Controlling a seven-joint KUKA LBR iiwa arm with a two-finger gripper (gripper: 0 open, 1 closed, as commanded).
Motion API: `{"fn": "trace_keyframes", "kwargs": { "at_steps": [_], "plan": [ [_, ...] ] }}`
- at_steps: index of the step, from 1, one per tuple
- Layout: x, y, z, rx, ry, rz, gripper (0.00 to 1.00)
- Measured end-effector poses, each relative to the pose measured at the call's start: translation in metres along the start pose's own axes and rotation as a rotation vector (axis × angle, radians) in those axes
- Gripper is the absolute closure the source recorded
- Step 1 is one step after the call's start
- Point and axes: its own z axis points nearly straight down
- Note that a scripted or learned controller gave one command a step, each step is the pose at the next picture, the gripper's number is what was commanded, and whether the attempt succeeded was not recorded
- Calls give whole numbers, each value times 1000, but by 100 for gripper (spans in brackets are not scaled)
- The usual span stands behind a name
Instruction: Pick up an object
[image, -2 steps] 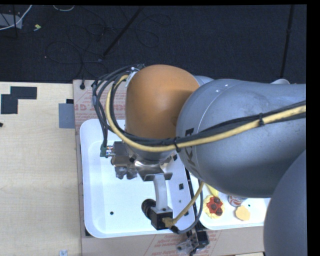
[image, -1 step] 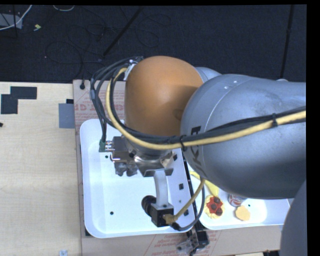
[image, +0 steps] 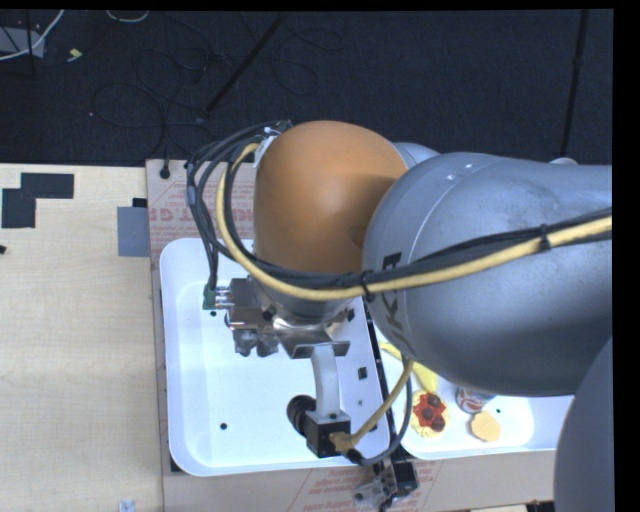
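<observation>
One arm (image: 480, 270) reaches low over the left bin (image: 190, 400).

Single fixed cam above the bench, looking down at a slant toward 12 o'clock. Close in: grey arm with orange band (image: 330, 200) enters from 3 o'clock, covering much of the two shallow white plastic bins (image: 185, 400).
</observation>
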Motion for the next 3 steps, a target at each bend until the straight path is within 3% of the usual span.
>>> {"fn": "trace_keyframes", "kwargs": {
  "at_steps": [1,3],
  "plan": [
    [6,0,-26,-3,2,-2,100],
    [7,0,-20,1,0,-8,100]
  ]
}}
